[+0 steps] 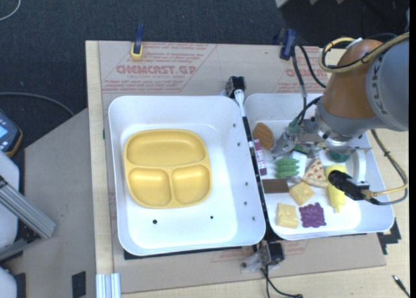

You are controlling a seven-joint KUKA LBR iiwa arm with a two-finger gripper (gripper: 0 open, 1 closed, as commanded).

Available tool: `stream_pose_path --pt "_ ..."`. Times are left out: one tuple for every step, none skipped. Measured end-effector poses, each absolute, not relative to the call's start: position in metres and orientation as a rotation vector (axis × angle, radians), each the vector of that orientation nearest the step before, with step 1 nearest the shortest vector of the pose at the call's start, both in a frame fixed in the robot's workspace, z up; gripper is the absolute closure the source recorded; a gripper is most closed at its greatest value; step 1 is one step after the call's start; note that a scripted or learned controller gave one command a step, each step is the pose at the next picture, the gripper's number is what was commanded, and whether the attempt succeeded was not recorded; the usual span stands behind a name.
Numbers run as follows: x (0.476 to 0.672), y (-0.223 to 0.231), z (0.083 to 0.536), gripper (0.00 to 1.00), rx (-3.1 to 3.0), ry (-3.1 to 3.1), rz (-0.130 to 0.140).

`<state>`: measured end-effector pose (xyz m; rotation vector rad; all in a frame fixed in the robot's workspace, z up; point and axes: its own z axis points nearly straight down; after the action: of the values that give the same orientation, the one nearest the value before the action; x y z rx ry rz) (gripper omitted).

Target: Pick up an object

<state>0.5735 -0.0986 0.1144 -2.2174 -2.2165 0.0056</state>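
Note:
My gripper [290, 143] hangs low over the middle of the right bin [374, 222], reaching in from the right below the orange-banded wrist [348, 92]. Just under and in front of it lies a green toy vegetable [286, 167]. A brown bread-like piece [263, 136] sits just to its left. A pizza slice [316, 173], a yellow banana [336, 194], two cheese cubes [301, 193] [286, 215], purple grapes [312, 215] and a dark brown bar [274, 186] lie nearer the front. Nothing visibly hangs from the gripper.
The left bin [123, 118] bears a yellow three-compartment plate [169, 167]. A black divider rail [250, 154] runs between the bins. A teal piece [338, 156] peeks out beneath the wrist. Cables [305, 76] trail behind the arm.

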Motion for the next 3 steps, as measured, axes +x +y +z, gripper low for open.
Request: stream_pose_path --pt "0.574 -0.098 0.084 0.00 -2.221 -2.220 0.002" --pt "0.574 -0.098 0.095 1.00 -2.224 -2.220 -0.001" --pt "0.570 -0.108 0.147 1.00 -2.227 -2.225 -0.005"
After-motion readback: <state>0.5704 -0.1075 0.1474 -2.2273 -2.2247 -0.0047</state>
